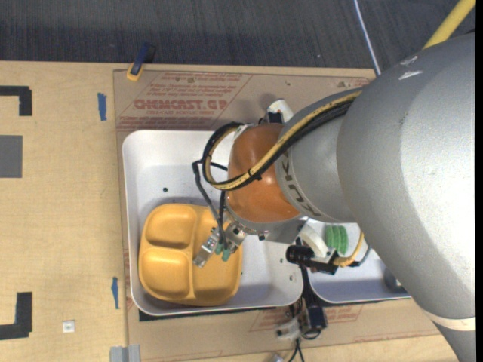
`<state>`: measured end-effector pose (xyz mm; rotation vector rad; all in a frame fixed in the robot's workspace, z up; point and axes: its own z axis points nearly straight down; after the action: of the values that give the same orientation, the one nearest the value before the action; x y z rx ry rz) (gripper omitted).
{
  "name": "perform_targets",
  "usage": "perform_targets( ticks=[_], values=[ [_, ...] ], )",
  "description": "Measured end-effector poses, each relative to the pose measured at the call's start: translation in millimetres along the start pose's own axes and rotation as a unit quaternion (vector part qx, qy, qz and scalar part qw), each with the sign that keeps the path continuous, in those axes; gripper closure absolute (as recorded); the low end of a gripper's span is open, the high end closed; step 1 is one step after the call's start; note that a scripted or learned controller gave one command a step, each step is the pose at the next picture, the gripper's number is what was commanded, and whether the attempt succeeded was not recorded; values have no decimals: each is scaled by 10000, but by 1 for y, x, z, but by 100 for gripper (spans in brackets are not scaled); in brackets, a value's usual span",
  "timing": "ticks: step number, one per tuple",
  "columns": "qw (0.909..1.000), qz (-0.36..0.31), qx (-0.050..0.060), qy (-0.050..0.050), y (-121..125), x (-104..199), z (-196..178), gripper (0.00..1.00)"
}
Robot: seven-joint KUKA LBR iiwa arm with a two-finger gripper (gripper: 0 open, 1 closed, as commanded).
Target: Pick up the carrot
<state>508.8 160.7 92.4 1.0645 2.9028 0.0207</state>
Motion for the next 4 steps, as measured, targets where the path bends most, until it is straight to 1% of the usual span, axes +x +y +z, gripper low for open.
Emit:
perform_targets(
  ticks=[1, 2, 3, 4],
  values=[
    [9998, 74, -86, -163, 0, -14, -13, 100],
    [10000, 28, -23, -43, 0, -4, -11, 0],
    [10000, 20, 88, 14, 14, -5, -4, 0],
    [9936, 1110, 184, 54, 17, -3, -1, 0]
  ],
)
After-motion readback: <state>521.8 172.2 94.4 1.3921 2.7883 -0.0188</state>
